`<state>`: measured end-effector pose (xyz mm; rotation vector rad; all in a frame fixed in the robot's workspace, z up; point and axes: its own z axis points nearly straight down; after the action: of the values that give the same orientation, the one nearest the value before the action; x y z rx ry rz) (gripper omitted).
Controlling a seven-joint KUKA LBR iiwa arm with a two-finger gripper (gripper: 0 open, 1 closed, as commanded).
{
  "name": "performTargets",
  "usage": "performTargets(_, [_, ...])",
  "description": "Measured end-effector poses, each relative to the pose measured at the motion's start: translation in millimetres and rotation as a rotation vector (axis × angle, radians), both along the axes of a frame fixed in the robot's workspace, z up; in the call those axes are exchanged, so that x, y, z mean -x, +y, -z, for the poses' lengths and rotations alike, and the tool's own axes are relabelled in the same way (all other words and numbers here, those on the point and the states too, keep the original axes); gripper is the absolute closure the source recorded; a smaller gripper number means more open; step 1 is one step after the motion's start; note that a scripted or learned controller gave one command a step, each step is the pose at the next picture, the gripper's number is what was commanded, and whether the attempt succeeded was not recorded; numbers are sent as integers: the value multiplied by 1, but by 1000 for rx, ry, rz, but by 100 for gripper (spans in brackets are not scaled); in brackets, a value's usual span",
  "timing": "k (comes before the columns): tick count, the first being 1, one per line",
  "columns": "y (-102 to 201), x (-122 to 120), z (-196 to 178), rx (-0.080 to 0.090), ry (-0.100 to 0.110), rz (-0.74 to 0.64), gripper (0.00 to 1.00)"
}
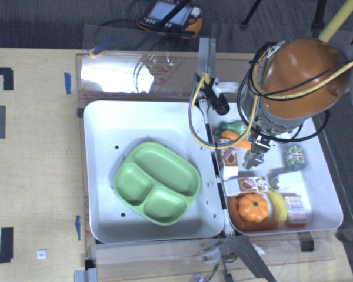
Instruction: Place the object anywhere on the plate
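Observation:
A green plate (pixel 157 182) with three compartments lies in the left bin (pixel 100 128), and nothing rests on it. My gripper (pixel 256 157) hangs low over the right bin (pixel 323 187), under the orange wrist band. It is just above a small brown and white packet (pixel 229 156). An orange and green toy vegetable (pixel 229 131) lies behind the gripper. At the bin's front sit an orange pumpkin (pixel 253 208) and a yellow banana (pixel 277 206), side by side. I see nothing between the fingers.
A small green-labelled can (pixel 294 156) stands at the right bin's right side. A red and white packet (pixel 295 208) and a flat card (pixel 252 184) lie near the pumpkin. Yellow and black cables (pixel 195 113) loop over the divider between the bins.

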<state>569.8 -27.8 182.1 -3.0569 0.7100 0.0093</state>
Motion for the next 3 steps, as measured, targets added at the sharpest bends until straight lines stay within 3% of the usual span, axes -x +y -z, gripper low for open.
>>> performTargets(1, [77, 25, 0, 1, 2, -255, 100])
performTargets(2, [83, 84, 0, 0, 0, -245, 100])
performTargets(3, [168, 22, -57, -1, -2, -256, 100])
